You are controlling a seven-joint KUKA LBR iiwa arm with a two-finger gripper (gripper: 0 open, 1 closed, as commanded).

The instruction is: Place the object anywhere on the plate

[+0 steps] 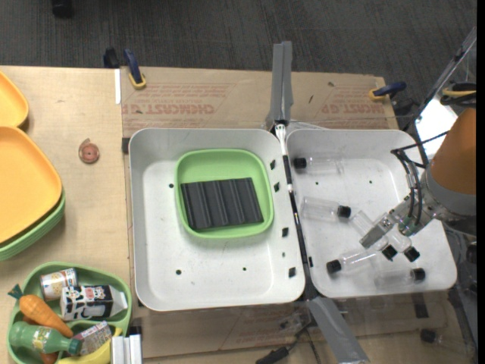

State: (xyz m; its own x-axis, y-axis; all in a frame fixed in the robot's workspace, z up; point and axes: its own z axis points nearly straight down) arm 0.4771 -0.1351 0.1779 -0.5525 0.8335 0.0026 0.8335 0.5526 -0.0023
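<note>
Left bin (151,279): holds a green plate (224,164) with rounded corners, set toward the far half of the bin.
Plate contents: a dark ribbed mat (221,203) lies flat on it, covering most of the middle.
Right bin (364,146): several clear tubes with black caps lie scattered on the floor.
Tubes: one (318,161) near the far left corner, one (326,211) mid-bin, one (350,261) near the front just beside the gripper, and one faint tube with its black cap (417,274) at the front right. All lie in the right bin, well apart from the plate.
Arm (455,165): enters from the right, orange band visible at the frame edge.
Gripper (388,235): low over the front right part of the right bin, among the tubes.
Jaws: cannot tell whether spread or closed; no tube seen held.
Bench, left side: orange plates (23,173) stacked, and a green bowl (121,294) of toy food and small packets.
</note>
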